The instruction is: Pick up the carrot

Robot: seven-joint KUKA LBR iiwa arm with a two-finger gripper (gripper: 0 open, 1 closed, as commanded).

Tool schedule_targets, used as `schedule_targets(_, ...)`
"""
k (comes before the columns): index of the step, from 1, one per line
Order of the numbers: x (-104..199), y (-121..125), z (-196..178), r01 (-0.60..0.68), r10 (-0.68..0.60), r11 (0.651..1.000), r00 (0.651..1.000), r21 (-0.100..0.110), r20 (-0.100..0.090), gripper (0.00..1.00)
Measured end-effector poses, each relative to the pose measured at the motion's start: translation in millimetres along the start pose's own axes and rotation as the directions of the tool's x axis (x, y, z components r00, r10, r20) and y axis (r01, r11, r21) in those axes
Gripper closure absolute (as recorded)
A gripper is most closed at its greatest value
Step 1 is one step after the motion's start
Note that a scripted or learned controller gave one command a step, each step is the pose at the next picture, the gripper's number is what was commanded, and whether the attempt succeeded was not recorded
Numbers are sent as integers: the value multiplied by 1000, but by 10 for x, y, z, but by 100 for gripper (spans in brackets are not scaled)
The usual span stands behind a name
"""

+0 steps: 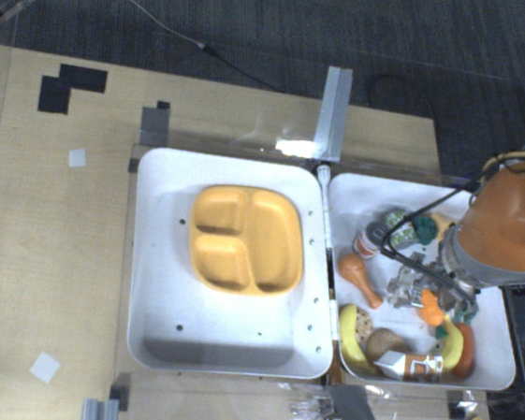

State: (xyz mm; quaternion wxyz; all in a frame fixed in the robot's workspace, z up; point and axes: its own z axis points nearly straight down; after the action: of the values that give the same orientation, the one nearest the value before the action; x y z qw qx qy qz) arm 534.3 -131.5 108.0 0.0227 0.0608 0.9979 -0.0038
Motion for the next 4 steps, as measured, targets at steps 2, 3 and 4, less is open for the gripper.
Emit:
schedule_targets(2,242,220,-586,-70,70,998,997,-3,-35,100)
schedule_targets(3,208,227,-699,-65,65,998,998,-3,-26,100)
schedule_targets(4,172,238,-815,-59,59,998,998,-4,-16,100)
